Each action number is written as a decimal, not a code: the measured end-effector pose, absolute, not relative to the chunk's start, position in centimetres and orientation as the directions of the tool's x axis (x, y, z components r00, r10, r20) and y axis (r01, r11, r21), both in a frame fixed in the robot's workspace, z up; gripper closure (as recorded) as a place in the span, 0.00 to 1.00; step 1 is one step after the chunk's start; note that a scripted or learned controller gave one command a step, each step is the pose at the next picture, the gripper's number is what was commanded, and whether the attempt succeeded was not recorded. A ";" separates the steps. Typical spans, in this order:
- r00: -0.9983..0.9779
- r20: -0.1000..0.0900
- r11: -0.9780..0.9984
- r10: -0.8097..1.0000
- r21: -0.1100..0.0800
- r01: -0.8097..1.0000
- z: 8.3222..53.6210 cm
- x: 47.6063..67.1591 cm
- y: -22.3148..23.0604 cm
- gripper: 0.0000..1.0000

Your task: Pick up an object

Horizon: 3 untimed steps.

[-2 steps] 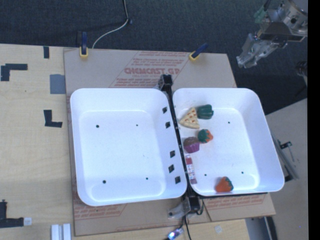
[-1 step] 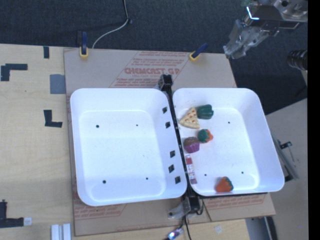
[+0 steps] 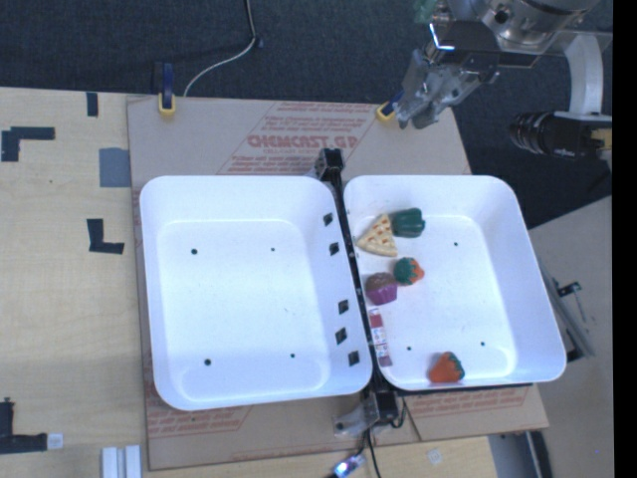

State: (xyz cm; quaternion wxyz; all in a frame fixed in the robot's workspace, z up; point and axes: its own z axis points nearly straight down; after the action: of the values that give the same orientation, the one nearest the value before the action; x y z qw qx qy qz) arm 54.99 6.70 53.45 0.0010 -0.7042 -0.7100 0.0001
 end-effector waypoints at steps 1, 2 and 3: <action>-0.010 0.001 0.010 1.000 -0.002 1.000 53.4 53.6 14.0 1.00; -0.010 0.001 0.010 1.000 -0.003 1.000 53.4 50.6 20.5 1.00; -0.006 0.000 0.006 1.000 -0.003 1.000 53.4 49.0 23.5 1.00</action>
State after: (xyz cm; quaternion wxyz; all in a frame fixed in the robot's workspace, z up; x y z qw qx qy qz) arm 49.03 23.54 53.43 0.0009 -0.7050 -0.7093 0.0012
